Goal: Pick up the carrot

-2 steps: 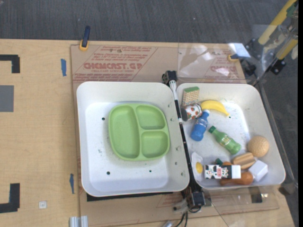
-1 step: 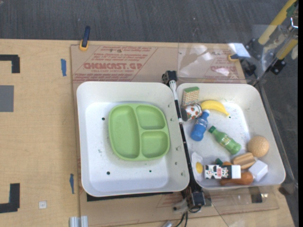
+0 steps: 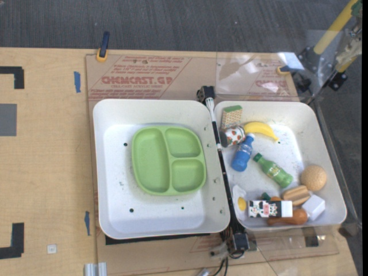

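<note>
In the camera view you see the long orange carrot (image 3: 287, 218) lying at the near edge of the right-hand shallow white bin (image 3: 332, 171), just beside a black-and-white milk carton (image 3: 270, 209) and a hot dog bun (image 3: 296, 194). The left-hand white bin (image 3: 109, 154) holds a green divided plastic plate (image 3: 169, 160).

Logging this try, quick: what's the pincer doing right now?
Pincer: cannot be told. The carrot lies in the right bin, ungrasped.

Hand (image 3: 333, 62) at upper right corner
</note>
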Motion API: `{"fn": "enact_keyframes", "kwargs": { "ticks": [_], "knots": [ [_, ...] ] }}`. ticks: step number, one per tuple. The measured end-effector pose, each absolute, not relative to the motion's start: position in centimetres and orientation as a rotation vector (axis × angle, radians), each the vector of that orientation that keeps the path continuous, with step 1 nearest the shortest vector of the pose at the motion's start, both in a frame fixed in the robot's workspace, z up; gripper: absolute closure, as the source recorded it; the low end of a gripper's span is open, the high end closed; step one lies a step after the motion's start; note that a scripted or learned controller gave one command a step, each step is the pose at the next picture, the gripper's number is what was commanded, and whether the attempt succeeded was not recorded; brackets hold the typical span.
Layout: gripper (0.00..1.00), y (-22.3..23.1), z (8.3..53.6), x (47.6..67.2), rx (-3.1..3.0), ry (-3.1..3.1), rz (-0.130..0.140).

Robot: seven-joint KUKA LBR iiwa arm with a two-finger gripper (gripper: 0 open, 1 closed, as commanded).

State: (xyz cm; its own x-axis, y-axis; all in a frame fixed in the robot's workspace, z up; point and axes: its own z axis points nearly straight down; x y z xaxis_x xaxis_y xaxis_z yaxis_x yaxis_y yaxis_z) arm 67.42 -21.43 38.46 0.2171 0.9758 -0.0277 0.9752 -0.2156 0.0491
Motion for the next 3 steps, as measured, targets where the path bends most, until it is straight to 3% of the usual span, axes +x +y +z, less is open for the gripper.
{"fn": "enact_keyframes", "kwargs": {
  "ticks": [1, 3],
  "knots": [
    [0.00, -21.43, 38.40, 67.42, 2.408, 1.932, 0.012],
    [0.00, -21.43, 38.40, 67.41, 2.408, 1.931, 0.012]
  ]
}}
